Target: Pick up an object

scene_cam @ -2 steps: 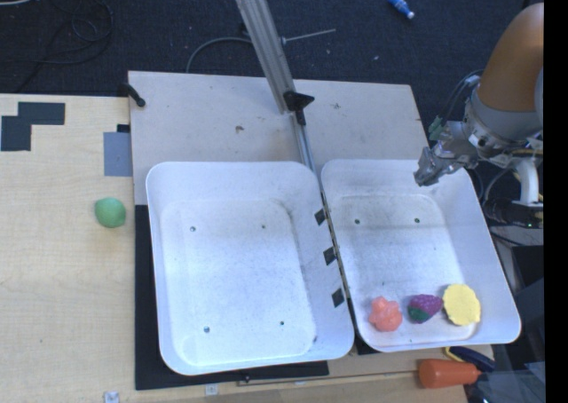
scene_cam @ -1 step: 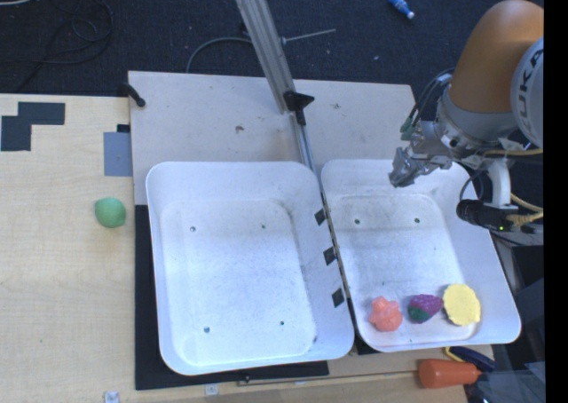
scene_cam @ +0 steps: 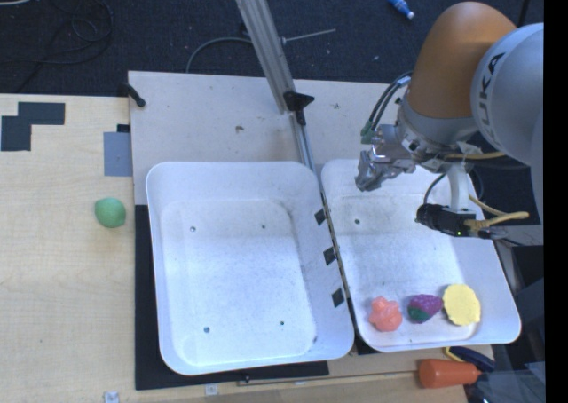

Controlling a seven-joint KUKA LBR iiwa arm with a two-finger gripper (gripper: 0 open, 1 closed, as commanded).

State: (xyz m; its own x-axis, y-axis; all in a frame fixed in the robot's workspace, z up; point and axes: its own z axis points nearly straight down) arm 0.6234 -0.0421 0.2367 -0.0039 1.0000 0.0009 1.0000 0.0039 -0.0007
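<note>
Three small objects lie along the near edge of the right bin [scene_cam: 390, 250]: a pink lumpy piece [scene_cam: 385, 314], a purple piece with a green tip [scene_cam: 424, 307] and a yellow round piece [scene_cam: 461, 304]. My gripper [scene_cam: 370, 176] hangs over the far left corner of that bin, well away from all three objects. Nothing shows between its fingers.
The left bin [scene_cam: 240, 264] sits beside the right one, with black clips along the shared wall. A green ball [scene_cam: 110, 212] rests on the wooden bench at the left. An orange object [scene_cam: 448, 372] lies in front of the right bin. A metal rail [scene_cam: 271, 46] slants behind the bins.
</note>
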